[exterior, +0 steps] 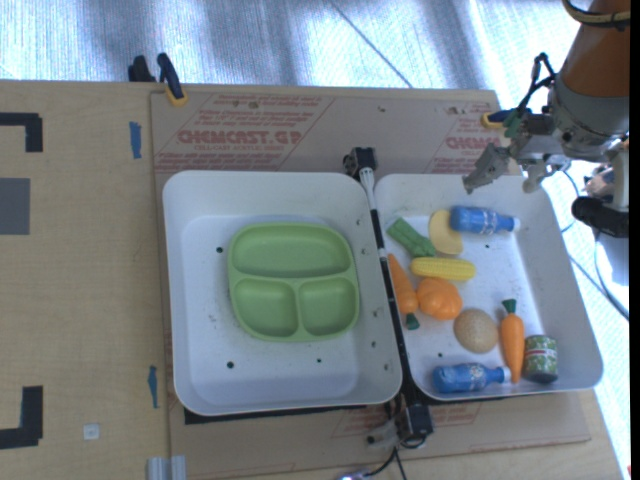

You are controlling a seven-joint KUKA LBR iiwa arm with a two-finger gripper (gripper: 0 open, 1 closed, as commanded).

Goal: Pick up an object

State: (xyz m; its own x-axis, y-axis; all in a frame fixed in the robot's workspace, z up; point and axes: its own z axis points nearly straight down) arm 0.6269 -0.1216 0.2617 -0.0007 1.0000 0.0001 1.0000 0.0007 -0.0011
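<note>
Cardboard-covered bench (80,268), 2 white bins. Left bin (190,298): 1 green divided plate (293,280). Right bin (560,278): toy food, including yellow corn (443,267), orange carrot (512,340), blue bottle (481,220). Gripper (508,171) spread, holding nothing, above right bin's far edge.

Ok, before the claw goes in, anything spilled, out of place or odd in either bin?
Nothing stands out. The toy food all lies inside the right bin, the green divided plate sits flat in the left bin, and the claw hangs above the right bin's far edge.
</note>
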